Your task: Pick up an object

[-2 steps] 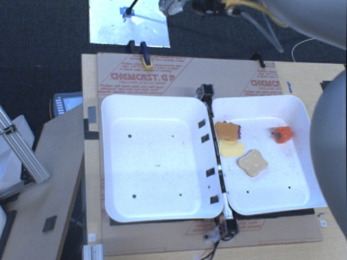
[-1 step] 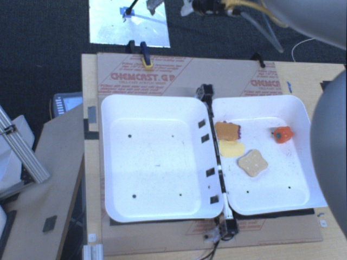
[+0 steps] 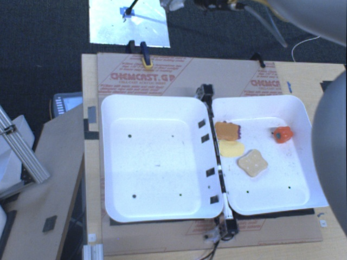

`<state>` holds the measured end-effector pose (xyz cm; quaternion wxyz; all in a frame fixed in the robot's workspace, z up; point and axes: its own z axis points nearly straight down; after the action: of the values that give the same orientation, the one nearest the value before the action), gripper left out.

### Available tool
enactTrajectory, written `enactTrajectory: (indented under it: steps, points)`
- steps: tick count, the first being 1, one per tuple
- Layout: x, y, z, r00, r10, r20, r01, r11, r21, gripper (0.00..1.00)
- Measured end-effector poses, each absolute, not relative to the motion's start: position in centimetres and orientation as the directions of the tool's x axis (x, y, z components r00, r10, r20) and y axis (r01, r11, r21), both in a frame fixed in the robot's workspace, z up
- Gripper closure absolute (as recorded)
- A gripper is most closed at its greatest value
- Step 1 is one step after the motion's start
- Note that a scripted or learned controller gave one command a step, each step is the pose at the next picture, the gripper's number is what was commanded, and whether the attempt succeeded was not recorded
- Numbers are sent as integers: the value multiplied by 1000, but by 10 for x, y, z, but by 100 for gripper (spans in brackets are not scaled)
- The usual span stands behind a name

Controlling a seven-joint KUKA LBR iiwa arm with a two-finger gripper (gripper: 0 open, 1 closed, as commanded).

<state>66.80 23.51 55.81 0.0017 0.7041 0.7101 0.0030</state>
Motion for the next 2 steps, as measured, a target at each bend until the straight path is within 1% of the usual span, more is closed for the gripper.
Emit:
enactTrajectory:
  steps: [1,2]
  points:
    - [668,235,558,-9,1000,2,1000,9,6,0]
    - [668,236,569,-12,1000,2,1000,12,9,100]
